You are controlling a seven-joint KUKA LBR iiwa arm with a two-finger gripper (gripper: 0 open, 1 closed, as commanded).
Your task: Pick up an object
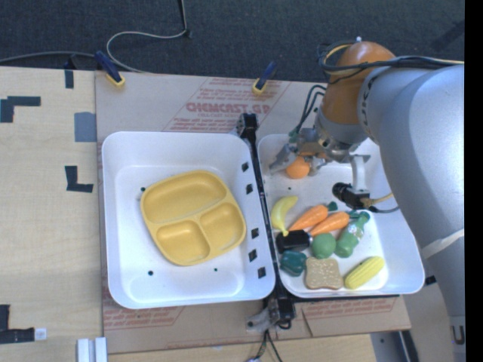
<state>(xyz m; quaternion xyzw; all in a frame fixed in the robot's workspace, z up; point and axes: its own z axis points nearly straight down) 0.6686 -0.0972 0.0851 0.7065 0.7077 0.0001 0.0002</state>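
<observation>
My gripper [299, 157] is down at the far left end of the right bin [400, 240], fingers open. A small orange fruit [298, 170] lies on the bin floor right under and just in front of the fingertips; I cannot tell if they touch it. Nearer the front lie a yellow banana [281, 213], two carrots [309, 218], a green ball [323, 245], a green bottle [349, 237], a slice of bread [323, 274] and a corn cob [364, 271].
The left bin [121, 202] holds a yellow divided plate [192, 217]. A black divider [256, 202] runs between the bins. A black item [293, 240] and a dark green pepper [293, 262] sit by the divider. The grey arm [423, 127] covers the right bin's far right side.
</observation>
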